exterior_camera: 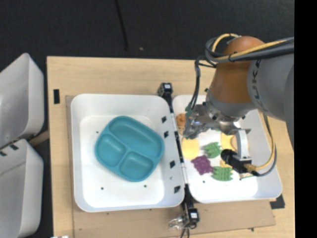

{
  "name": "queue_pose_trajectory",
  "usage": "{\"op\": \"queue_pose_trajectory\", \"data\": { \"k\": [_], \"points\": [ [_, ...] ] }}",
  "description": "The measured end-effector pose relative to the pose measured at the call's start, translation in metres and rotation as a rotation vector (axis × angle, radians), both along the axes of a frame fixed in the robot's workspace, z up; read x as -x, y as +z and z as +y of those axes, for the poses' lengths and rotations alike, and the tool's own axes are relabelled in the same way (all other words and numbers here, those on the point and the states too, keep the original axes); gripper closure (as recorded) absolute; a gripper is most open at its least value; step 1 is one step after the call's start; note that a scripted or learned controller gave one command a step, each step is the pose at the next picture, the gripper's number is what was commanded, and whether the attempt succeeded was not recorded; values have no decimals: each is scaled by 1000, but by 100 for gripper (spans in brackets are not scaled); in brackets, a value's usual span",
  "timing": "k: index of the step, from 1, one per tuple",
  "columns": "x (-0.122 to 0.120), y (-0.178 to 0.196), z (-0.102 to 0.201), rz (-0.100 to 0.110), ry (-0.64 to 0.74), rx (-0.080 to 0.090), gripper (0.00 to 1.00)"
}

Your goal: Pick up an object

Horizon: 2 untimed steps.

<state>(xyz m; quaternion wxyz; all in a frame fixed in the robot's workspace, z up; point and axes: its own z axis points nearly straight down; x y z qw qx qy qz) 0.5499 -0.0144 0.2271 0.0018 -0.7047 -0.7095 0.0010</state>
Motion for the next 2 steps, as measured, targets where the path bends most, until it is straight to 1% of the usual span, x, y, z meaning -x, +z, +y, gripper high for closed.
{"op": "queue_pose_trajectory", "data": {
  "k": [1,2],
  "points": [
    [37,13,46,-1,1,-1,100],
    [45,13,62,0,-1,1,100]
  ]
}}
